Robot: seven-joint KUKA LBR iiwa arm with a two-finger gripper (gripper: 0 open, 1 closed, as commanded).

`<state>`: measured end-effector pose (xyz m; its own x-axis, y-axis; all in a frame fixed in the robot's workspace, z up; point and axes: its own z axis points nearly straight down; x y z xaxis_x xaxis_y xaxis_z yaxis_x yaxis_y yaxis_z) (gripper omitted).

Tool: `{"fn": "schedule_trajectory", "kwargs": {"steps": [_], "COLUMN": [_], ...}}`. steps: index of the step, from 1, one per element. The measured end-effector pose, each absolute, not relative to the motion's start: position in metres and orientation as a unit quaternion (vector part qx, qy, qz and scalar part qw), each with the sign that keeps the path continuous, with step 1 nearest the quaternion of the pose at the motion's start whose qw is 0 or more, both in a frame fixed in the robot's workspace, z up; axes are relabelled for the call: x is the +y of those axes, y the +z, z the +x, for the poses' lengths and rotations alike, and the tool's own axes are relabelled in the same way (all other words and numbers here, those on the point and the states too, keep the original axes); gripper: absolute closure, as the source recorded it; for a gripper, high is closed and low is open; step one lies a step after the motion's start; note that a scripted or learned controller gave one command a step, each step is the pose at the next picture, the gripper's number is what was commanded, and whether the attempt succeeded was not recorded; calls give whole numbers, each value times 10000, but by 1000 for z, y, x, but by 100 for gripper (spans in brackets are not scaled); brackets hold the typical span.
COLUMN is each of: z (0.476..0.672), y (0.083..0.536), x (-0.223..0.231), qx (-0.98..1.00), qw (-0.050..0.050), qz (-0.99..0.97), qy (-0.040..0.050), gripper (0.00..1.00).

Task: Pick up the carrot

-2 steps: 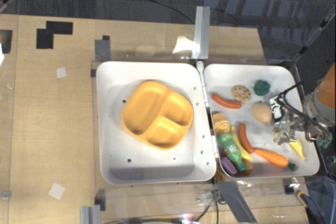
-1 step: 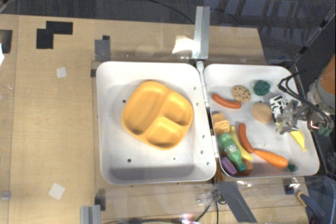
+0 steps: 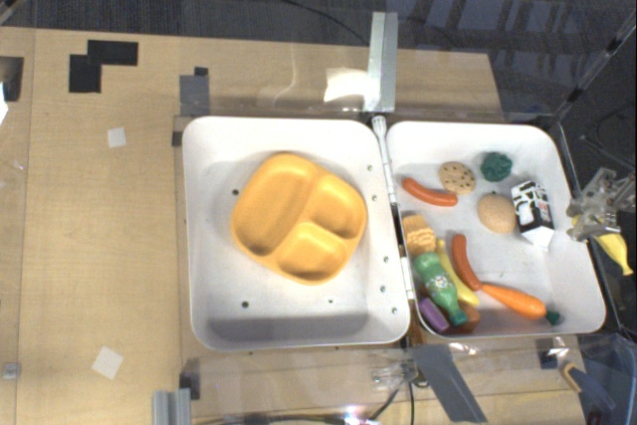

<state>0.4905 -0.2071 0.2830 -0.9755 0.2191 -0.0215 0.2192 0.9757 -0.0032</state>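
Approach step: claw [image 3: 600, 204] sits at the right bin [image 3: 557, 146] rim, its state I cannot tell. Carrot [image 3: 514, 300] lies untouched near the bin's front; next move calls for reaching over and descending onto it.

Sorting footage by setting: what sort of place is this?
Likely a robotics lab bench: two white bins hold toy food like a carrot and a yellow divided plate, on a wooden bench with loose cabling.

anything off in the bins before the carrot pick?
Nothing spilled or damaged. The carrot lies flat near the right bin's front edge, clear of the pile of toy food against the divider. Yellow plate sits upright.
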Motion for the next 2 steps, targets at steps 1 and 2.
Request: {"fn": "schedule_trajectory", "kwargs": {"steps": [1,2], "z": [489,535], "y": [260,236], "x": [-206,-204], "qx": [9985,9993], "qw": [47,40], "qz": [554,366], "qy": [-10,-4], "gripper": [100,100]}}
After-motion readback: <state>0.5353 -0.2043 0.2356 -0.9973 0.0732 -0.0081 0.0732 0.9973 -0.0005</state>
